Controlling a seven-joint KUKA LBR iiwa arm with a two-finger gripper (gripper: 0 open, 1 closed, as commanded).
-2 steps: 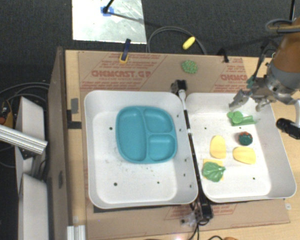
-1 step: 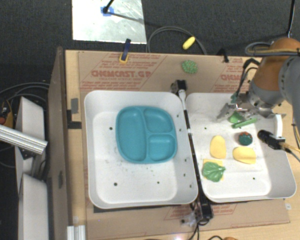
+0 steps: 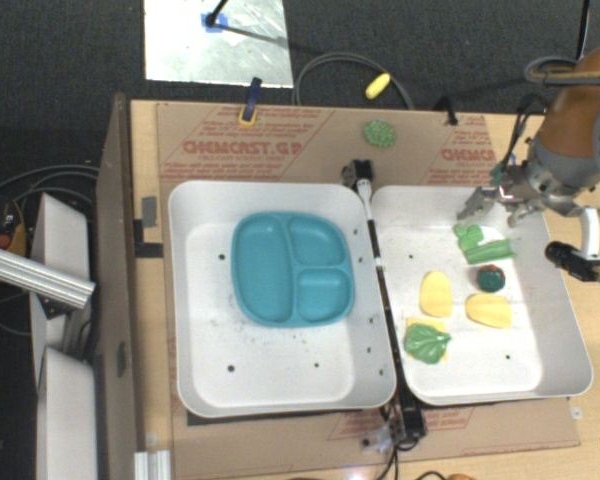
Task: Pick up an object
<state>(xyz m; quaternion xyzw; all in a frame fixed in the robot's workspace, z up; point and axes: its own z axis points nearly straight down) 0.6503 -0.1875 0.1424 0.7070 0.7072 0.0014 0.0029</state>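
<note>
Nothing lifted yet — gripper (image 3: 502, 200) above right bin's (image 3: 560, 363) far edge, fingers spread, near green piece (image 3: 480, 244) — grasp left.

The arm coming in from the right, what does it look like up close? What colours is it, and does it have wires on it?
The arm is a rounded grey body with an orange band on its upper part. Thin dark cables run down alongside it. At its end sits the tool, a cluster of pale grey metal parts with thin prongs splaying outward. A white bracket and a black piece stick out on its near side. I can read no markings on it.
</note>
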